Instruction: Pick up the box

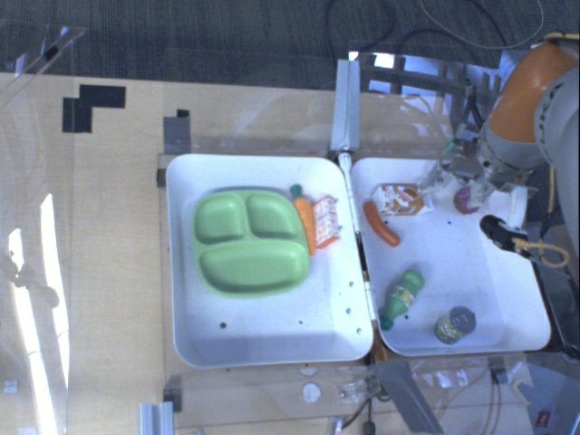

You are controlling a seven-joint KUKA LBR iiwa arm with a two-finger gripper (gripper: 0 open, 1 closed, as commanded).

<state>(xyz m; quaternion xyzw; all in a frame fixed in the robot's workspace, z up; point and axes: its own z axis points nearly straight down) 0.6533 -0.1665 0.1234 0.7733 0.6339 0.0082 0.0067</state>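
You are looking down on a pale wooden surface point(100, 270) that carries two shallow white bins side by side. In the left white bin point(263, 338) lies a green plastic tray with three compartments point(251, 241), and touching its right edge is an orange toy carrot with a green top point(304, 220). Just beside the carrot, further right, sits a small orange and white packet point(326, 222), tilted a little.

In the right white bin point(494, 320) the small brown and white box point(400, 199) lies near the far left corner, flat on the bin floor. Just in front of it, to its left, lies a red toy sausage point(381, 224), set on a slant. Toward the near side you see a green plastic bottle point(401, 299) lying on its side, and to its right a small round tin with a grey lid point(454, 324). A small purple object point(467, 198) rests near the far side of this bin, close under the arm.

The grey arm with its orange band point(535, 93) comes in from the right, and the gripper point(450, 169) hangs over the far part of the right bin, just right of the box. You cannot tell from this view whether it is apart or together. The box lies free on the bin floor.
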